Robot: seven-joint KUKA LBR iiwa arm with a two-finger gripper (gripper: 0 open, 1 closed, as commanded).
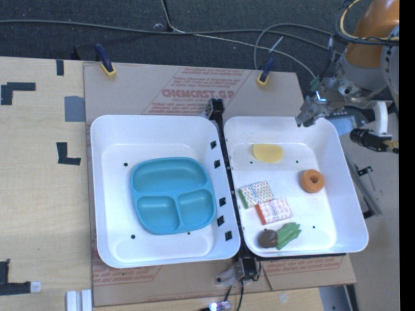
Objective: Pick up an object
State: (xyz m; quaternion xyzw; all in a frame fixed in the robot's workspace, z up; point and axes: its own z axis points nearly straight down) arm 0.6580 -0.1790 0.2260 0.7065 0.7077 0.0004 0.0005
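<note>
- The table is seen as a pale wooden surface bearing a brown cardboard sheet, which is held at its far edge by two yellow-and-blue clamps.
- Two shallow white bins are set side by side on the cardboard, their inner rims touching along a line of black clips.
- The left bin is largely taken up by a blue divided tray, lying flat with three compartments; bare white floor is left around it on every side.
- The right bin holds the small things, which are gathered toward its left and near parts; its far right corner and right wall are left open.
- The arm is seen at the upper right, grey with an orange band, above and outside the right bin's far right corner.
- The hand is placed at that far corner rim, well apart from every object; whether its fingers are apart or together cannot be told.
- Two patterned packets are laid just beside each other near the bin's middle: a green-edged packet and a red-edged packet.
- A pale yellow oval piece lies toward the far wall, with room all round.
- An orange ring-shaped doughnut lies alone near the right side.
- A green leafy piece touches a dark brown round piece near the front wall.
</note>
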